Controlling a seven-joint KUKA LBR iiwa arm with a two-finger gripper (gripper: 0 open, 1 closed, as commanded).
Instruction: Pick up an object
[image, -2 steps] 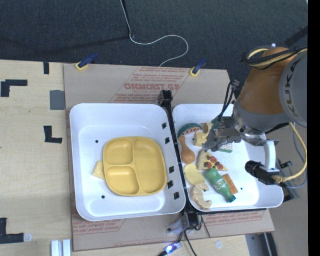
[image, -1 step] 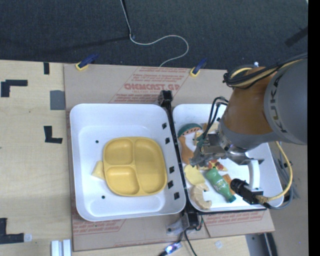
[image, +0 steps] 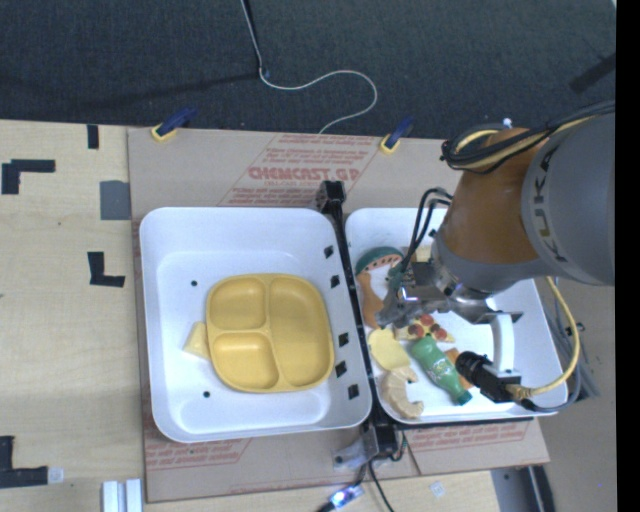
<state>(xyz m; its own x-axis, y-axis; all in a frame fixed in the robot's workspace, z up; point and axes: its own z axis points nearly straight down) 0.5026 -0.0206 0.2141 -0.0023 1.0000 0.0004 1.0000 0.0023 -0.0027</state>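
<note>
My gripper (image: 402, 305) hangs low over the left part of the right bin (image: 540, 345), its dark fingers down among a pile of small things. Just below it lie a green bottle (image: 438, 365), a pale yellow piece (image: 386, 348) and a tan curved piece (image: 404, 396). A round green-and-white item (image: 378, 262) sits beyond the gripper near the bin's far left. A small red-and-white item (image: 432, 328) lies right of the fingertips. I cannot see whether anything sits between the fingers.
The left bin (image: 170, 260) holds a yellow divided plate (image: 270, 332) with a pale yellow scrap (image: 196, 340) tucked at its left edge. A black divider with clips (image: 345, 300) runs between the bins. The arm's grey and orange body (image: 500, 220) covers the right bin's far side.
</note>
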